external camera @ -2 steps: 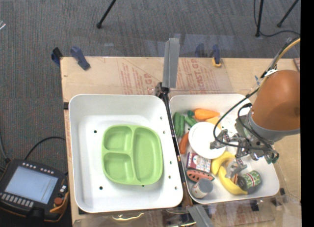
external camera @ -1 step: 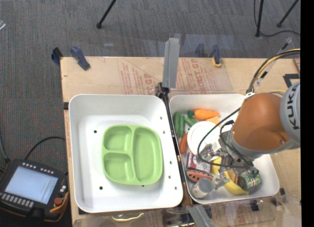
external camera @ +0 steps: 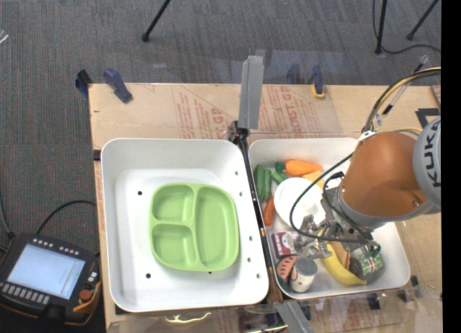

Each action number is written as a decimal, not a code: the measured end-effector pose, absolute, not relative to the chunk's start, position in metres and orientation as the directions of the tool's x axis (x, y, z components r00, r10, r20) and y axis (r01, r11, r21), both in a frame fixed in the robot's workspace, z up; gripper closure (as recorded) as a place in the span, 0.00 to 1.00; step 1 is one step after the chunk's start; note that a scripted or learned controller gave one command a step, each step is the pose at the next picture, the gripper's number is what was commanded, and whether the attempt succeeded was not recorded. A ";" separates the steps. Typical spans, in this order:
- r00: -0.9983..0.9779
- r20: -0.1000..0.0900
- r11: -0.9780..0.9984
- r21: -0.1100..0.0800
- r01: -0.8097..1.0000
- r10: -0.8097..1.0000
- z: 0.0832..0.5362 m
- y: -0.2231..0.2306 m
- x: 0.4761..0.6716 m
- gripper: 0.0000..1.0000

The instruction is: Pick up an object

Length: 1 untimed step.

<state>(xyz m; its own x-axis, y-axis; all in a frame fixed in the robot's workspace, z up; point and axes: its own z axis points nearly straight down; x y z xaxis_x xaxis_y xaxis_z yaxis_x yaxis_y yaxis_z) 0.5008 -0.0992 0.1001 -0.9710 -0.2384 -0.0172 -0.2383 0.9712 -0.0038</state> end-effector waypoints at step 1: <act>-0.971 -0.016 0.971 -0.003 -0.240 -0.240 0.099 -0.099 0.500 0.00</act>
<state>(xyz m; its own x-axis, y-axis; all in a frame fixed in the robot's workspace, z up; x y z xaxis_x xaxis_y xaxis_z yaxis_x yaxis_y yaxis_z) 0.5004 -0.0986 0.0994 -0.9707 -0.2399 -0.0156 -0.2399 0.9708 -0.0031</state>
